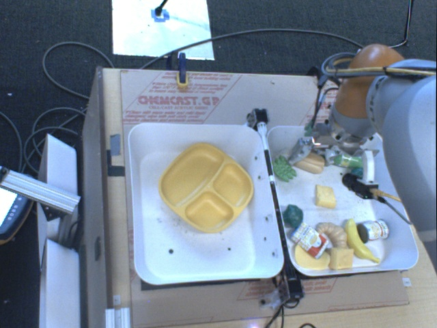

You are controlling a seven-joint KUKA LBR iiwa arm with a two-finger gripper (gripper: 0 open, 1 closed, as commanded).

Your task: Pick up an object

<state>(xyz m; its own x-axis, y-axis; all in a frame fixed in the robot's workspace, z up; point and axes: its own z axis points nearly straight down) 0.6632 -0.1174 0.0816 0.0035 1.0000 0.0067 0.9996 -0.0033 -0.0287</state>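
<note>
Reaching into the far end of the right bin [410, 255], the gripper [313, 150] is seen low over a tan bread-like piece [311, 163].

Whether the fingers are apart or together cannot be told. A green leafy toy [283, 169] lies just beside the tan piece. Nearer the camera, a yellow cheese block [326, 197], a banana [360, 241], a small jar [373, 231] and a croissant [332, 233] are spread. A yellow sectioned plate [206, 186] is held by the left bin [147, 251].
</note>
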